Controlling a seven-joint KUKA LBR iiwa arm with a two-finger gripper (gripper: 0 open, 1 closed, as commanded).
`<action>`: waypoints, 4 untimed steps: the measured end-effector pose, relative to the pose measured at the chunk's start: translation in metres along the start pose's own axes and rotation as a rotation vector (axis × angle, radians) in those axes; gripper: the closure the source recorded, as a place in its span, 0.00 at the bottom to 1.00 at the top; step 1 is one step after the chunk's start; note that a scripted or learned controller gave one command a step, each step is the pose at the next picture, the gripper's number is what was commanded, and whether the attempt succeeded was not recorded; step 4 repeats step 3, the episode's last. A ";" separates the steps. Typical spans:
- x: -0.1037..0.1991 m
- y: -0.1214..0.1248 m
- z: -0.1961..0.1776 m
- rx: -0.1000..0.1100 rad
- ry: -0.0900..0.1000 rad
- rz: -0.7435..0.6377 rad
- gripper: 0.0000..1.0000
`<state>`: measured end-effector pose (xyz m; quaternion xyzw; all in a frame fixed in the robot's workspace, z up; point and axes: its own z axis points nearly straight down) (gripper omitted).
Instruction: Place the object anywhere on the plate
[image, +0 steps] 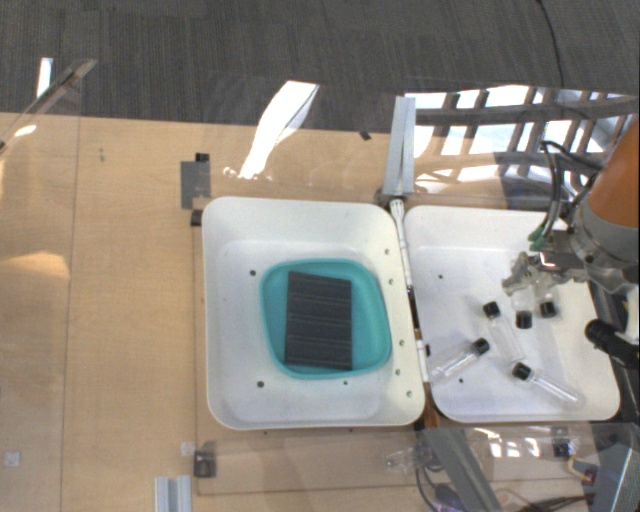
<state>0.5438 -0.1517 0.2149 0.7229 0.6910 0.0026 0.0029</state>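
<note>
The table (100, 300) carries two white bins. Far to the end effector's left, the left bin (230, 390) holds a teal plate (372, 340) with a dark ridged pad (320, 320) on it. The end effector (530, 275) hangs over the right bin (450, 390); whether it is spread or pressed together, I cannot tell. Just below it lie clear capped tubes (465, 357), scattered. Risk: being round and slick, a tube could roll or slip from a grasp.
</note>
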 end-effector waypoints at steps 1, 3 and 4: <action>0.085 -0.023 0.030 0.003 0.001 0.020 1.00; 0.170 -0.005 0.030 0.002 0.002 0.085 0.00; 0.170 -0.005 0.030 0.002 0.002 0.085 0.00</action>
